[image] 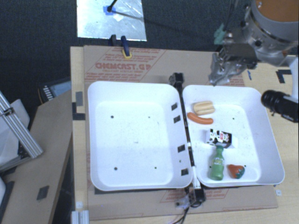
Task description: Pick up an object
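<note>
Five objects: bun (203, 108), sausage (200, 119), black-and-white packet (219, 137), green bottle (217, 162) and a small red piece (236, 171), all in the right bin (268, 139).
Fingers (218, 76): hung above that bin's far rim, carrying nothing; open or closed could not be told.
Nearest: bun, then sausage just beyond.
Risk: the two lay close, so a descent might nudge either aside.

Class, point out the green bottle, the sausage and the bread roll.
green bottle (217, 164), camera view, middle of its body.
sausage (200, 119), camera view, its midpoint.
bread roll (203, 108), camera view, top of the crust.
</note>
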Motion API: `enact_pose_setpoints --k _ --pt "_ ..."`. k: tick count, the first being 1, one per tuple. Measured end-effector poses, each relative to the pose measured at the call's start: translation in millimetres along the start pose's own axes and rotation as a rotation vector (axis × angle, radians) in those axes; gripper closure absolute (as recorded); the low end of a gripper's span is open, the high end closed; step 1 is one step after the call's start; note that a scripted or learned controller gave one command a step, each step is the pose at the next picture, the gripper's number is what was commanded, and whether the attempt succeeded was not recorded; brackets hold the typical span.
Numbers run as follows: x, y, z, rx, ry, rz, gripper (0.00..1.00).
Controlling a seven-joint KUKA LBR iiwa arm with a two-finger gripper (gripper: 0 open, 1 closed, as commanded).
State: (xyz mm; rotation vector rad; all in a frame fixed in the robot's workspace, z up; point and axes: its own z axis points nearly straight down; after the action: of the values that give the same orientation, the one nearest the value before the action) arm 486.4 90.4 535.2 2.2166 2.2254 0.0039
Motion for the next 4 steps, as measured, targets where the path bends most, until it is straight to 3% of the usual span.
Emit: enact_pose_setpoints --k 1,2,3,4 --pt "7 44 1 -0.001 -0.002 0.002 1.00" --pt "-21 50 187 0.016 -0.005 0.006 1.00" --pt "-23 2 98 -0.009 0.002 0.000 1.00" --pt "11 0 65 -0.004 0.001 -0.003 1.00"
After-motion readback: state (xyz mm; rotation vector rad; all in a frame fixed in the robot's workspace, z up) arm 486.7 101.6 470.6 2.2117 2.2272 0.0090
